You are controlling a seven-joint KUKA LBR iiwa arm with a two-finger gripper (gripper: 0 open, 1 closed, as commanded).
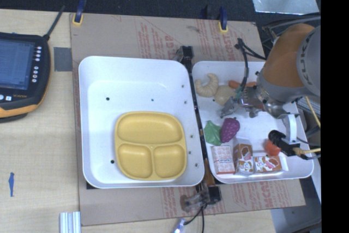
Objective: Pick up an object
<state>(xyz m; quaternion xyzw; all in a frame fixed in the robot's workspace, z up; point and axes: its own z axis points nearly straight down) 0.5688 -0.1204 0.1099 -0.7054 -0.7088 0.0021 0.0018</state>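
Observation:
My gripper [241, 111] hangs over the back half of the right bin [305, 172], open, with nothing between its fingers. Just below it lies a purple bunch of grapes [229, 129], with a green leafy piece [212, 132] to the left. Behind the gripper sit a tan croissant [208, 85], a pale beige lump [222, 95] and an orange carrot [235, 84], partly hidden by the arm. Along the bin's front edge lie three snack packets [244, 159], and a red piece [272, 147] rests above them.
The left bin [98, 79] holds a yellow divided plate [151, 145]. A tablet-like pendant [19, 71] lies on the bench at far left. The arm's grey and orange body [289, 65] covers the right bin's back right corner.

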